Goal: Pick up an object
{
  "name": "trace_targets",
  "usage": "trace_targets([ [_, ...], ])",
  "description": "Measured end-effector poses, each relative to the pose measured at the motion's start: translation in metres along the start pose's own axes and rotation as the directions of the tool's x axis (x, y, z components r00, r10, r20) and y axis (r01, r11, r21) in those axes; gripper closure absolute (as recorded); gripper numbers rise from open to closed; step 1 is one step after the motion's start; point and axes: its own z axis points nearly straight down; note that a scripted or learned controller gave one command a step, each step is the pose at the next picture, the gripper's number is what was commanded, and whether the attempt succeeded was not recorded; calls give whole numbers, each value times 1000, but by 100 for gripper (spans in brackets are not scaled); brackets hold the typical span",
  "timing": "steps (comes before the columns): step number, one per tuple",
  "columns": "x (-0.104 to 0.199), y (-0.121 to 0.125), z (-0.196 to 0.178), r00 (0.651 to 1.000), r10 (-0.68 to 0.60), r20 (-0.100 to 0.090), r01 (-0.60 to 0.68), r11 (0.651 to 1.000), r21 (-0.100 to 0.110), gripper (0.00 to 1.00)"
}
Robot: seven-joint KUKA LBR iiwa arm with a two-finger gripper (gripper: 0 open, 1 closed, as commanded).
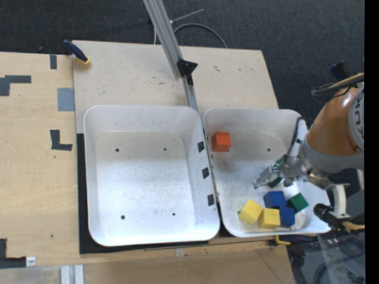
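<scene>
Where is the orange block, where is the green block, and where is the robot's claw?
orange block (221, 141): camera view, middle of its top face.
green block (299, 202): camera view, middle of its top.
gripper (269, 175): camera view, between its fingertips.

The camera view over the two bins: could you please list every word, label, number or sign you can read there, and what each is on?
No readable text anywhere in this view.
Grey tape patches on the wooden bench: plain, no lettering.
Small dark tabs on the rim between the left bin and the right bin: too small to tell any marking.
Orange block, yellow, blue and green blocks: unmarked faces.
</scene>
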Motion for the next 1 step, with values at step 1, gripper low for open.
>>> trace_targets([
  [1,0,2,-13,1000,-2,1,2,1000,-5,100],
])
